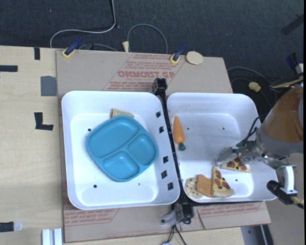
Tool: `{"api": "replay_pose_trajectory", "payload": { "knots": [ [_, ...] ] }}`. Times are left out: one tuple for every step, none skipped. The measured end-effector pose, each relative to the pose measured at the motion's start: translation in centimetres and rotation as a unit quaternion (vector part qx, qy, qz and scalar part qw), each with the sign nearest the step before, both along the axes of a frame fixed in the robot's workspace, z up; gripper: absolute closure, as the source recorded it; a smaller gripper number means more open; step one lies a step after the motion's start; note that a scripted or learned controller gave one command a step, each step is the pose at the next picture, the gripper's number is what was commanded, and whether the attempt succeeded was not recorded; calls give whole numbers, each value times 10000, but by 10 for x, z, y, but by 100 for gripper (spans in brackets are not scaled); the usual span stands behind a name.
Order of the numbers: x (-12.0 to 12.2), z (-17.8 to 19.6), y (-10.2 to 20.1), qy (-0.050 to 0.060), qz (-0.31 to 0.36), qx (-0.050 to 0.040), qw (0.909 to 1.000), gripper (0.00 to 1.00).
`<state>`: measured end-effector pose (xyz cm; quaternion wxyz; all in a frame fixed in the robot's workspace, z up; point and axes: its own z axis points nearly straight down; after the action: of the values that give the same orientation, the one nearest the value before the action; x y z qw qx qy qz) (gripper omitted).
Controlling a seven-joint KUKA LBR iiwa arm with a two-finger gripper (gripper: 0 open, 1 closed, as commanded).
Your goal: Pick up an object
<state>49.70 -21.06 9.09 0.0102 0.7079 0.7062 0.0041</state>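
— Pizza slice (236, 164) lies at the right of the frame, inside the right bin (209, 102), just under the tip of the gripper (233, 155). Whether they touch I cannot tell.

— Is the claw wide or narrow?

— Cannot tell; the arm (284, 121) with its orange band covers it from the right edge.

— What lies nearest the bottom of the frame?

— A second pizza slice (220, 182) beside a round cookie (193, 187), in the lower part of the same bin. Higher up, a carrot (178, 131) rests near that bin's left wall.

— And the left bin (71, 137)?

— A blue divided plate (122, 147) sits at its centre, with a tan piece (120, 113) peeking out above it.
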Motion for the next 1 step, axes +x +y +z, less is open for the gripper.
{"api": "replay_pose_trajectory", "payload": {
  "knots": [
    [5, 13, 2, -3, 19, 24, 10000, 100]
  ]
}}
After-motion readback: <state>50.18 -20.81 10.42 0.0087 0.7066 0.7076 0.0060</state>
